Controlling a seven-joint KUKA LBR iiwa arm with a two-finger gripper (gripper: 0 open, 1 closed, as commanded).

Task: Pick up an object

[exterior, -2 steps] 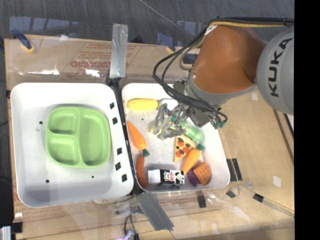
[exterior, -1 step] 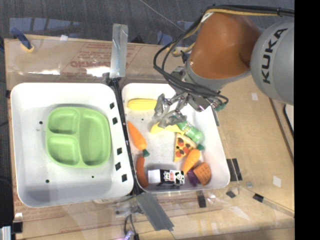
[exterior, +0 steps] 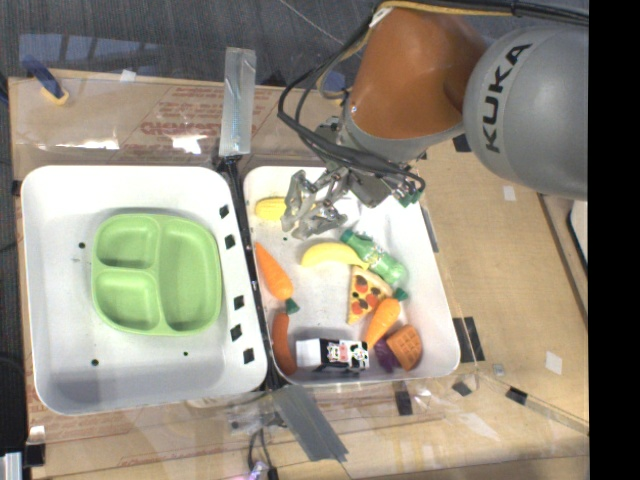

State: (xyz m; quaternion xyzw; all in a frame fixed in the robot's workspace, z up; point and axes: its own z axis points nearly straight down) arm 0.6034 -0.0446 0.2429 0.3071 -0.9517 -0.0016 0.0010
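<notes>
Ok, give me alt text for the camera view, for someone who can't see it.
A grey and orange arm hangs its gripper over the right bin, which holds toy food: banana, carrots, pizza slice. The left bin holds a green tray.

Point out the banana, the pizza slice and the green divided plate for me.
banana (exterior: 330, 255), camera view, middle of its yellow curve.
pizza slice (exterior: 361, 292), camera view, centre of the topping face.
green divided plate (exterior: 157, 272), camera view, ridge between its compartments.
</notes>
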